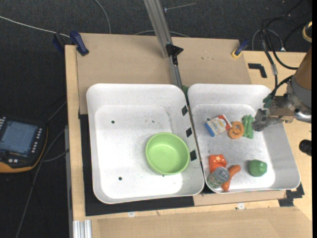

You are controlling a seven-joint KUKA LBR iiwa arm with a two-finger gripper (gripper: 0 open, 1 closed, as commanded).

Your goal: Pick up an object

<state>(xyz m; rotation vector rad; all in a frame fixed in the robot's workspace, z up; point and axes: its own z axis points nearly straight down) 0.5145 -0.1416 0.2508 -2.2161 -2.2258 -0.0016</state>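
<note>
The right bin [277,148] holds several small items. A blue, white and red packet [217,125] lies near its middle, with an orange ring [236,131] and a green toy piece [248,125] just right of it. Toward the front sit an orange-red block [217,161], a silver can [218,177], a thin orange carrot-like piece [231,174] and a green rounded item [257,168]. My gripper [259,121] reaches in from the right, hanging at the green toy piece's right side. I see nothing lifted.
A light green bowl [167,153] sits in the left bin [106,113] near its front right. A metal pole [161,24] slants down to the gap between the bins. Cables lie on the dark floor around the bench.
</note>
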